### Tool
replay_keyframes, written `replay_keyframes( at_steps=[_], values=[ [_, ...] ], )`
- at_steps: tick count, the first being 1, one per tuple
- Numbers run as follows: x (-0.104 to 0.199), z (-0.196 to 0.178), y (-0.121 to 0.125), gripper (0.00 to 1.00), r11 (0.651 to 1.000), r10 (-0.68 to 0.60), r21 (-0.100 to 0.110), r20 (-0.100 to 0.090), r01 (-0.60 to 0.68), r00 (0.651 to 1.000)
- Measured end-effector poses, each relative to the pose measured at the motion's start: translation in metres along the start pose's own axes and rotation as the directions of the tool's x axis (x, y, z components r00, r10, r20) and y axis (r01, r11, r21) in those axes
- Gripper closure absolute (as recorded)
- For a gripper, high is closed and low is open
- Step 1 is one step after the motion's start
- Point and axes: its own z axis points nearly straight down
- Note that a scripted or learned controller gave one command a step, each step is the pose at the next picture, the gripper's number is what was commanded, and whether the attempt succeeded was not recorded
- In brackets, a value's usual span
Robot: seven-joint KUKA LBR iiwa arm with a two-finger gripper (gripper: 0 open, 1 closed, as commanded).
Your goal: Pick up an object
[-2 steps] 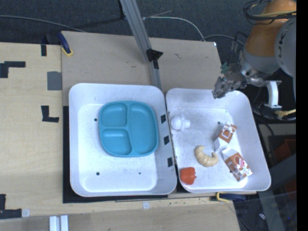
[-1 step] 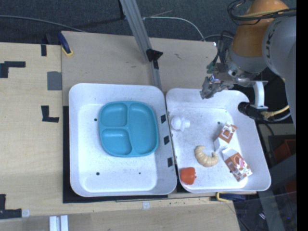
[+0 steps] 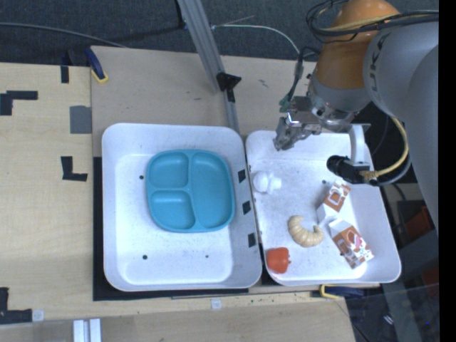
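A KUKA arm's gripper [image 3: 285,140] hangs over the far-left corner of the right bin [image 3: 377,219], its tips at the bin's rim; nothing sits between them. Whether the jaws are open or shut cannot be told from this slanted view. The candidates for picking lie scattered across that bin's floor, apart from one another, which should leave room for a grasp. A small white object [image 3: 263,183] rests near the left wall, closest to the gripper. A croissant [image 3: 306,232] lies mid-bin, a red tomato-like piece [image 3: 278,260] sits in the near-left corner, and two small red-and-white cartons [image 3: 343,226] lie toward the right side. The left bin [image 3: 117,212] carries a blue divided plate [image 3: 190,190], upright and centred.
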Motion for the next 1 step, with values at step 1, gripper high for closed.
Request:
replay_keyframes(
  at_steps=[1],
  values=[
    [0.0526, 0.0108, 0.0043, 1.0, 1.0, 0.0, 0.001, 0.001, 0.0, 1.0]
  ],
)
